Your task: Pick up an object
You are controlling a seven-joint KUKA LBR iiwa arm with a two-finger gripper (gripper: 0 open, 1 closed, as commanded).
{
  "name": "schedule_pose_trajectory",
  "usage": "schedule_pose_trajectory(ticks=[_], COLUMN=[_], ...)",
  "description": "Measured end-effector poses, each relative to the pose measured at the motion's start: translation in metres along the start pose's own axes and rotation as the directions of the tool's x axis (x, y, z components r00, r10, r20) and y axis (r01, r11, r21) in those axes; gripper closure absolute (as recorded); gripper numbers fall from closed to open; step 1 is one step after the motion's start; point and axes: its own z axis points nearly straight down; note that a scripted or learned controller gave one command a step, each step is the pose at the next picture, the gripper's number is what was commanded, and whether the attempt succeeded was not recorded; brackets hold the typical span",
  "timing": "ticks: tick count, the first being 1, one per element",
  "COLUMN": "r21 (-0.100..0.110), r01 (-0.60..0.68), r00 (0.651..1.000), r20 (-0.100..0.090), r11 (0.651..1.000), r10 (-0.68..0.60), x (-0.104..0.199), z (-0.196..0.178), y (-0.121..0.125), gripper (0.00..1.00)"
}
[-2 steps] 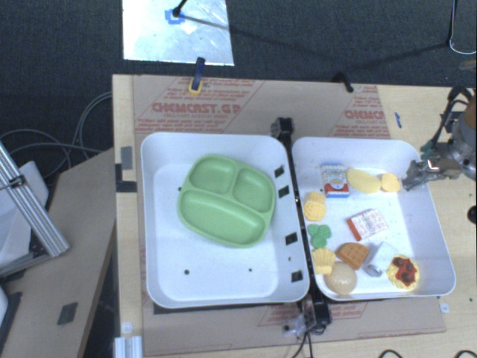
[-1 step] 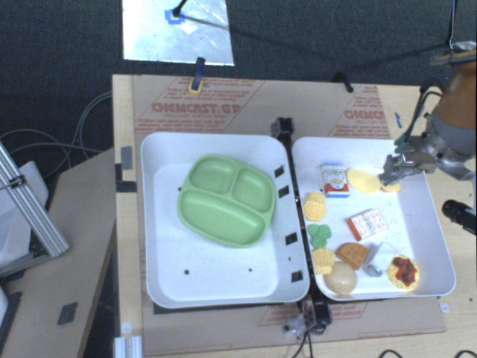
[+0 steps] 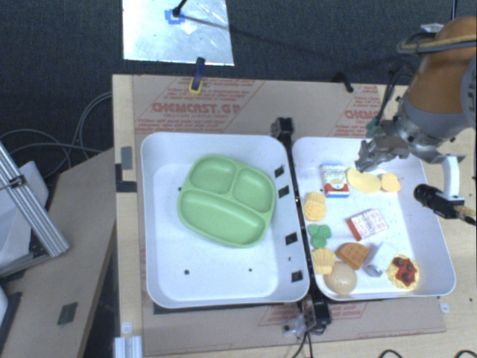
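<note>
Several toy foods lie in the right bin. Among them are a small carton with a red base, a flat yellow piece, a round yellow piece, a red and white packet, a green piece, a brown bun and a pizza slice. My gripper hangs low over the bin's far part, just above the flat yellow piece. I see nothing held in it.
A green divided plate sits in the left bin. A black clip strip runs between the bins. The arm's black fitting juts over the right bin's right rim. A shiny sheet lies beyond the bench.
</note>
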Motion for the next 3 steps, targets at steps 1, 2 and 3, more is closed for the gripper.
schedule_pose_trajectory(ticks=[1,2,3], r21=[0.001,0.000,0.001], r01=[0.000,-0.001,-0.001], r00=[1.000,1.000,1.000], r20=[-0.001,0.000,-0.001], r11=[1.000,1.000,1.000], r10=[0.000,0.001,0.001], x=[0.060,0.120,0.171], z=[0.009,0.006,0.006], y=[0.021,0.043,0.067], gripper=[1.00,1.00,1.00])
